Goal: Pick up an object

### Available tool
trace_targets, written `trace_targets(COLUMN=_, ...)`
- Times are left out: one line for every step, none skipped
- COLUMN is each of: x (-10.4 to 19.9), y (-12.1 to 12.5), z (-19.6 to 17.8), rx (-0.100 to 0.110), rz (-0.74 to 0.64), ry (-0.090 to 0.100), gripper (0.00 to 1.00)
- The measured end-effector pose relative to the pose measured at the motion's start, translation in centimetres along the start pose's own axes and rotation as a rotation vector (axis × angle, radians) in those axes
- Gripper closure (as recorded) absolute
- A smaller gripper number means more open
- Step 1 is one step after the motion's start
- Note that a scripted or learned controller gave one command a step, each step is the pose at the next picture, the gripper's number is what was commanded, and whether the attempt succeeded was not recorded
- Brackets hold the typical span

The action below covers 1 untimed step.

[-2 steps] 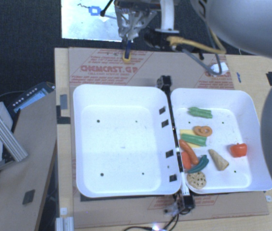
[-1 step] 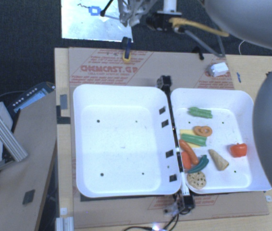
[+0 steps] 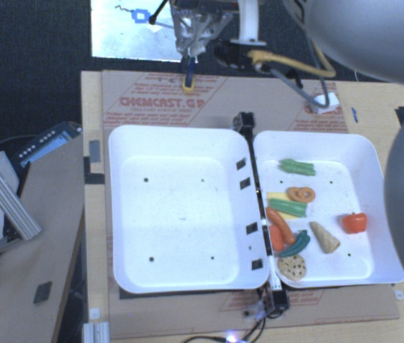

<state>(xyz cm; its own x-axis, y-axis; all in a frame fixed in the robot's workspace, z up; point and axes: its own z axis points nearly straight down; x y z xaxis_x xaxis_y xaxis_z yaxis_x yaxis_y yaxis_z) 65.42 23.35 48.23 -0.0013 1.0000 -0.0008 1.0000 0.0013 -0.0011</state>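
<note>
A: Where's the gripper [image 3: 190, 54] now?

B: High at the back, past the far edge of both bins, over the cardboard sheet [image 3: 160, 100] that lies under them. Something small and yellowish [image 3: 188, 86] sits right below the fingers, touching the cardboard or just above it. I can't tell how far the fingers are open, nor whether that bit is between them.

A: So nothing picked yet?

B: I'd judge not. The toys lie in the right bin [image 3: 373, 263]: a green pod [image 3: 298, 167] near the back, a pretzel [image 3: 301, 194], a carrot [image 3: 281, 227], a cookie [image 3: 291, 266] at the front, a brown cone [image 3: 324, 236] and a red pepper [image 3: 354, 222] towards the right. The whole pick looks still to do: come down over the bin, close on one, lift.

A: And the left bin [image 3: 173, 213]?

B: Plain white floor with a few dark dots.

A: The room?

B: Pale wooden bench [image 3: 52, 220], dark carpet behind, a bright patch [image 3: 127, 16] on the floor at the back. A metal rail [image 3: 6, 202] leans in at the left, and a yellow cable [image 3: 295, 64] trails from the arm.
</note>
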Motion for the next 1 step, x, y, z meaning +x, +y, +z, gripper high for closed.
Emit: trace_targets(x=0.01, y=1.48, z=-1.34, rx=-0.006, rz=0.001, ry=0.001, gripper=1.00)
